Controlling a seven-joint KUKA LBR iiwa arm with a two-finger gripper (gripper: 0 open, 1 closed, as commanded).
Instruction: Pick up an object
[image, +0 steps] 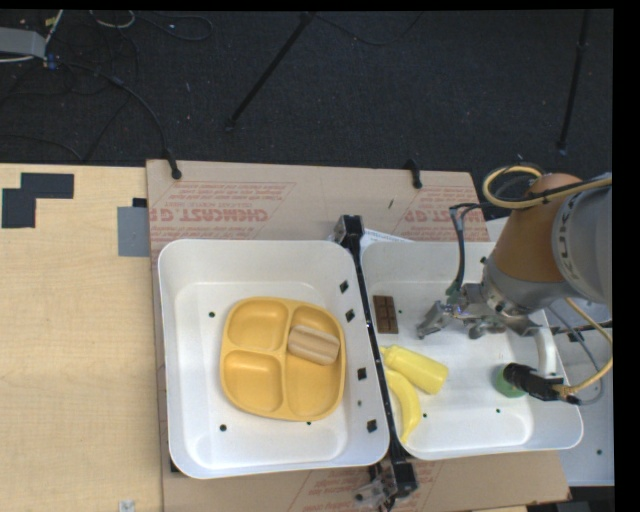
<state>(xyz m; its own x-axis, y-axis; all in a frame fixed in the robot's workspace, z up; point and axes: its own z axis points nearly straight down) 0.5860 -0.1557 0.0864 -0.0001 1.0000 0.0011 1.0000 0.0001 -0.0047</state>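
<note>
We see the claw (432, 322) hovering low in the right bin (500, 440), holding nothing; finger spacing unclear. It must next reach the yellow bottle (415, 368) just beside it.

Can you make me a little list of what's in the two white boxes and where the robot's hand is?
left bin: holds a yellow divided plate
on the plate: a tan block, lying in the upper right compartment
right bin: holds a yellow banana, a yellow cylinder, a small brown block and a green round thing
banana and cylinder: close together by the bin's left wall
gripper: low over the right bin, right of the brown block
held by gripper: nothing seen between the fingers
</note>
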